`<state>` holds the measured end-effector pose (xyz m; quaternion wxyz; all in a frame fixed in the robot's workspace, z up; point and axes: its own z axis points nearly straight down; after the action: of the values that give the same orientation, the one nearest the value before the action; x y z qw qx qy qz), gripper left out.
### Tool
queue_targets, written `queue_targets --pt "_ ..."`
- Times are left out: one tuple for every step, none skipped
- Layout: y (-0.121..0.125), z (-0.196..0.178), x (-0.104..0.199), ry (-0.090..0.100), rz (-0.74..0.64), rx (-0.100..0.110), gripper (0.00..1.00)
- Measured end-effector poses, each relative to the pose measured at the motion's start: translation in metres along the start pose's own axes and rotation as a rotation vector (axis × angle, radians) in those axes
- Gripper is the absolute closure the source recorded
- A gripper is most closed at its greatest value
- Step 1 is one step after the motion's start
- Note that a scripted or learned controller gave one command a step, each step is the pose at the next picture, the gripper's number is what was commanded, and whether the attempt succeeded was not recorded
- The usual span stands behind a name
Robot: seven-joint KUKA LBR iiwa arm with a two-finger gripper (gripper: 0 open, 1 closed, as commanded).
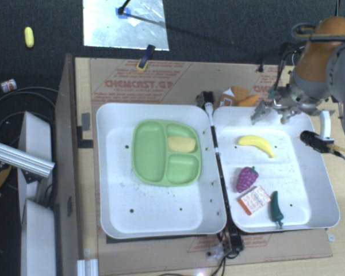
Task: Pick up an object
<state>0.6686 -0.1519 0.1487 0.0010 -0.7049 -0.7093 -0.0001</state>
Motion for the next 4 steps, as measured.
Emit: queue_targets --pt "-0.027 0.069 0.029 0.001 0.001 0.004 0.0" --pt "-0.024 0.053 0.027 -0.002 0.0 -0.007 1.0" --pt "-0.024 0.053 0.027 -0.001 0.0 -0.006 0.0" --pt "-0.049 0.065 0.03 -0.002 0.006 0.0 0.0"
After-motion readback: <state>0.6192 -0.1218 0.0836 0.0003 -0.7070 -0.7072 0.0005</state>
